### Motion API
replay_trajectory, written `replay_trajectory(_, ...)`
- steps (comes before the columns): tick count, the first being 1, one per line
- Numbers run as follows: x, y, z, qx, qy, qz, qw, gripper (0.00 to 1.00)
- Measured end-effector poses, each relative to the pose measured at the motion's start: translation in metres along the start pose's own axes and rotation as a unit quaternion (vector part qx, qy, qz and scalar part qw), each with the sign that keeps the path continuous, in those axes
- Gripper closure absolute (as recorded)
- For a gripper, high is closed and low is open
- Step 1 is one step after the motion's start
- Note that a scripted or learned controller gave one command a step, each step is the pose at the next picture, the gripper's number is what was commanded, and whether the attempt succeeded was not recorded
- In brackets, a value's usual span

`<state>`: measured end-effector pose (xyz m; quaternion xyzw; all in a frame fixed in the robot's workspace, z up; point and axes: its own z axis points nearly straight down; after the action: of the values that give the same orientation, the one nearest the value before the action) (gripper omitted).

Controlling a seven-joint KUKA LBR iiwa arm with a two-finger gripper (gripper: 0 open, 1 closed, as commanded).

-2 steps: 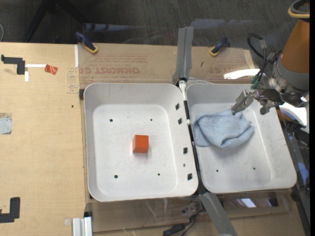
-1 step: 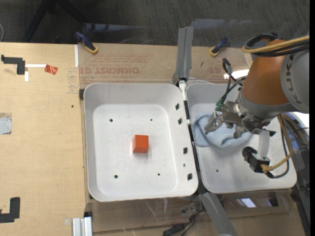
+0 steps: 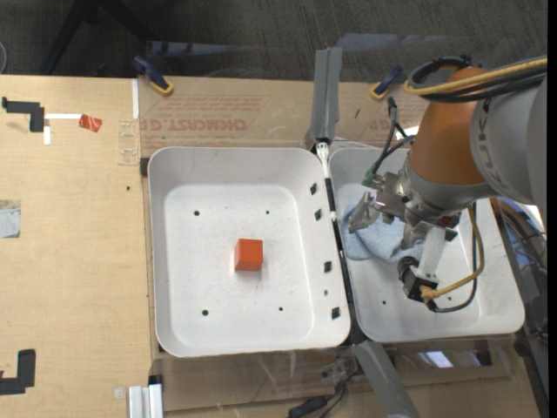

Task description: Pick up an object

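Two shallow white bins sit side by side on the table (image 3: 70,259), and we start at their near rims, where the rounded plastic lips end just short of the table's front edge. Nearest us in the left bin (image 3: 174,320) we see bare, smooth white floor, lightly speckled, with a few small dark holes and wide open room on every side. On that floor, a little left of the middle, lies an orange-red block (image 3: 249,255), a small cube with crisp edges, well apart from all four walls. In the right bin (image 3: 496,312) a pale blue cloth (image 3: 370,238), soft and crumpled, lies against the left wall. The hand (image 3: 374,203) hangs over the cloth's far part beneath the orange-banded arm (image 3: 461,138); we cannot tell how it stands. Farther back, brown cardboard (image 3: 226,116) lies flat behind the bins, held by clamps (image 3: 155,75).
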<state>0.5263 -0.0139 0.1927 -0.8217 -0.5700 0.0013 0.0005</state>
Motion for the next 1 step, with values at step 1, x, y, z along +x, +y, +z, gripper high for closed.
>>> replay_trajectory(1, -0.0223, -0.0297, -0.0395, 0.000, 0.000, 0.031, 0.9995, 0.00)
